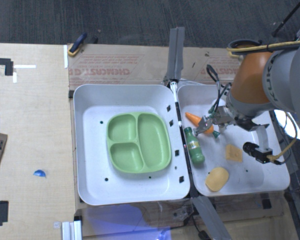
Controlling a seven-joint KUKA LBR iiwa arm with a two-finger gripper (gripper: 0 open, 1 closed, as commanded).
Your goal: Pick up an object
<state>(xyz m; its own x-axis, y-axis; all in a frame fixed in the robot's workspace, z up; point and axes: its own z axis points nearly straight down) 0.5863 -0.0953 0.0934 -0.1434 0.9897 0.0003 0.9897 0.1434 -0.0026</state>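
White plastic makes up both bins on the worktop [30,134]. From the camera view, the left bin [90,184] holds a green divided plate [139,142]; the right bin [250,184] holds an orange carrot [193,118], a green bottle [194,146] along its left wall, a tan slice [234,153] and a yellowish potato-like piece [217,179]. The arm [275,79] reaches in from the right, and its pincer [208,125] sits low, just beside the carrot's thick end and the bottle's cap. Whether it is released or clenched cannot be told; nothing is plainly between its tips.

The step in hand looks like the approach or the closing on the carrot, nothing lifted yet. Next calls for a firm close around the carrot, then a straight lift clear of the bottle.
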